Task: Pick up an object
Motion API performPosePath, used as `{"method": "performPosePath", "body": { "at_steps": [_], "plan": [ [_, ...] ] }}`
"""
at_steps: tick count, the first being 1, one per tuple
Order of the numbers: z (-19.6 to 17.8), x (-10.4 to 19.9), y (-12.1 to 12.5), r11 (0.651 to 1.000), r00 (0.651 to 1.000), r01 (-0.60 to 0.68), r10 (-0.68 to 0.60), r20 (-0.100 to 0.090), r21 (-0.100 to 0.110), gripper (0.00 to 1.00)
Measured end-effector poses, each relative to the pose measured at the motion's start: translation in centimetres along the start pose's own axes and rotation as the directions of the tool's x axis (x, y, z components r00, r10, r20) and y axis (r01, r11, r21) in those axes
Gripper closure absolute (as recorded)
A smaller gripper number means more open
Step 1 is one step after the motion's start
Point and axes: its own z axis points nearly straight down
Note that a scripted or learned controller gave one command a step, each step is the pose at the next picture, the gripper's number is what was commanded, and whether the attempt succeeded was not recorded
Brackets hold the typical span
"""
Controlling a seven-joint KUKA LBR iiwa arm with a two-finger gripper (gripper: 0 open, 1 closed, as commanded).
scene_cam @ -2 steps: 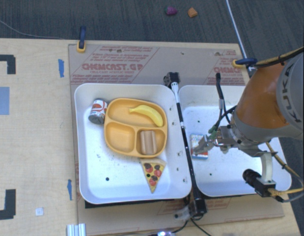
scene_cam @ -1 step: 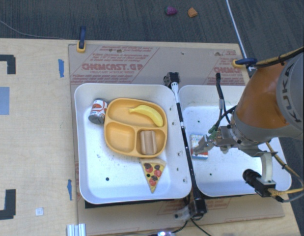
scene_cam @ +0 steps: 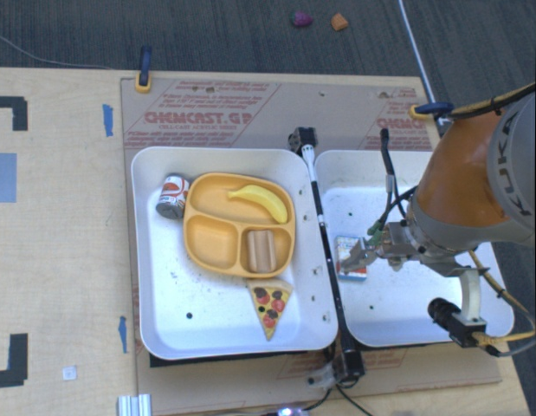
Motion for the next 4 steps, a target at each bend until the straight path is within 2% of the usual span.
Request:
{"method": "performPosePath", "body": {
  "at_steps": [1, 2, 3, 4],
  "plan": [
    [8.7, -5.7, 0.8, 1.0, 1.0, 0.0, 0.0, 0.001, 0.0, 0.0],
    [9.5, -6.2, 0.2, 1.0, 1.0, 0.001, -0.001, -0.004, -0.006, 0.0],
    [8.4, -6.9, 0.3, 1.0, 1.0, -0.005, 0.005, 0.014, -0.018, 1.0],
    [0.0, 0.8, 0.0, 1.0, 1.0, 0.0, 0.0, -0.001, -0.001, 1.0]
  ]
}}
